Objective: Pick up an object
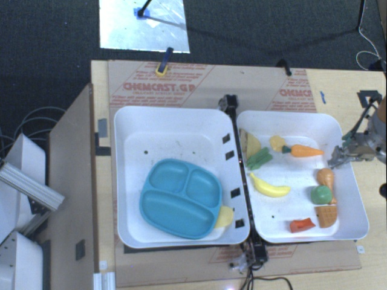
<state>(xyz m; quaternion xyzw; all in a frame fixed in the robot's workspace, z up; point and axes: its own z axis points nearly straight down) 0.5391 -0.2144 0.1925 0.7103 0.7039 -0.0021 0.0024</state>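
Toy food lies in the right bin [347,162] (carrot [304,151], banana [269,187], green ball [321,194]). Left bin [130,132] holds a blue tray [180,197]. Over the right bin's right rim sits the end effector [336,159]; whether it is open I cannot tell.

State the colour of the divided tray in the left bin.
The divided tray is light blue, clear in the camera view.
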